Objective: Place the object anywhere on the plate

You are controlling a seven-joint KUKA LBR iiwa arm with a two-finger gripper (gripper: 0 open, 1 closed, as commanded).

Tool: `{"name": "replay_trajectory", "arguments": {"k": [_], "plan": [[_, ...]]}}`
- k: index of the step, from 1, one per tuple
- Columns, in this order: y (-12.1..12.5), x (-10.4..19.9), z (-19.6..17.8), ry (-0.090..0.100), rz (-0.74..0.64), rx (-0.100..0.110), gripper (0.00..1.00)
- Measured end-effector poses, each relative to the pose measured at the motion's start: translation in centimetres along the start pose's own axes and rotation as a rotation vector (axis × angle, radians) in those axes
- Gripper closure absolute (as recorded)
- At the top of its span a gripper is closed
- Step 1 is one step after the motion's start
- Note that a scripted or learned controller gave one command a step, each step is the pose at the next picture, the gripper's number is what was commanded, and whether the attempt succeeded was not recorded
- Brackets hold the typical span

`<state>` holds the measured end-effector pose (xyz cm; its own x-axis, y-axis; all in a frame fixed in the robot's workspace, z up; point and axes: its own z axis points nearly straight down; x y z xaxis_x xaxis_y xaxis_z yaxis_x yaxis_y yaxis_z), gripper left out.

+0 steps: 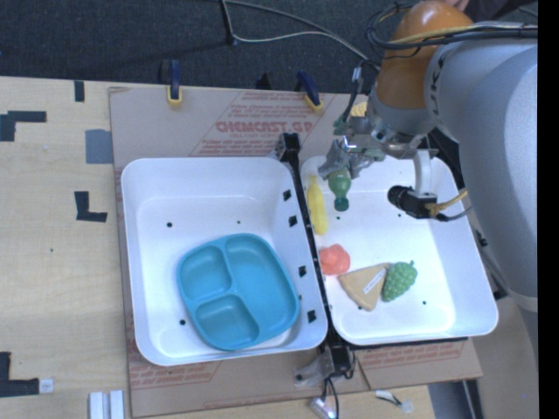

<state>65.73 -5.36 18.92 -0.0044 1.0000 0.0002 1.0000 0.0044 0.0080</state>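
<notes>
A blue three-compartment plate (236, 291) lies in the left bin (148, 190), toward its front. Over the back left corner of the right bin (454, 321), my gripper (339, 174) points down and is shut on a small green toy (340, 192). The toy hangs from between the fingers, its lower end dangling just right of a yellow toy (316, 206). The gripper is above and to the right of the plate, across the wall between the two bins.
In the right bin the yellow toy lies along the left wall. In front of it are an orange-red round piece (334, 259), a tan cheese wedge (365, 285) and a green grape bunch (399, 279). The arm's bulk covers the right bin's far right side.
</notes>
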Motion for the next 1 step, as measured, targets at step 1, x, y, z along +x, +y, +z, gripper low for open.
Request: {"name": "replay_trajectory", "arguments": {"k": [1], "plan": [[0.45,8.7,-5.07,0.001,-0.002,0.004,1.0]]}}
